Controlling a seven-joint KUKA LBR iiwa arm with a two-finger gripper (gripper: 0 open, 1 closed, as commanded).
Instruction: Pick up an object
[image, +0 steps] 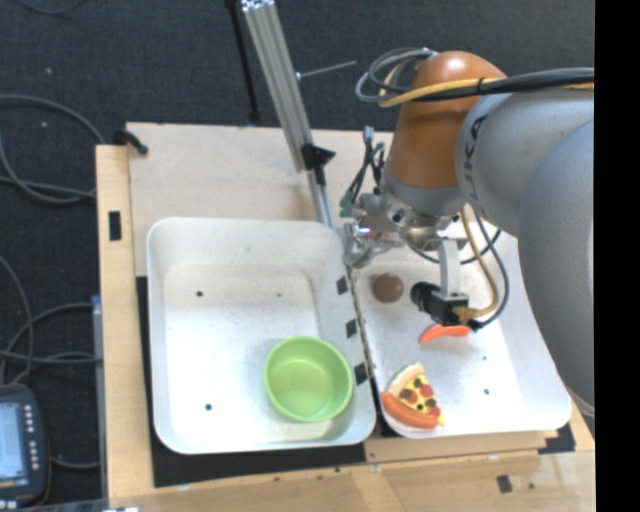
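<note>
- The gripper (355, 250) hangs low over the inner edge of the right-hand bin (505, 375), just by the rim where the two bins meet; its metal tip is small and cluttered, so it cannot be told whether it is open or closed, and nothing can be seen held in it.
- Nearest to it is a brown ball (388, 288) — small, round, dull and dark. It lies on the bin floor just below and to the right of the gripper, apart from it.
- A little further out lies an orange piece (446, 333), slim and slightly curved, tapering like a toy carrot.
- Near the front-left corner of the same bin is a toy pizza slice (412, 398) — a yellow wedge with red spots and a red-orange band along its lower edge. It seems to rest on a small white disc.
- Across the rim, in the left-hand bin (215, 300), a light green bowl (308, 377) stands upright near the front-right corner.
- The grey arm (535, 160) with its orange band (440, 110) reaches in from the right above the pale surface (200, 170).
</note>
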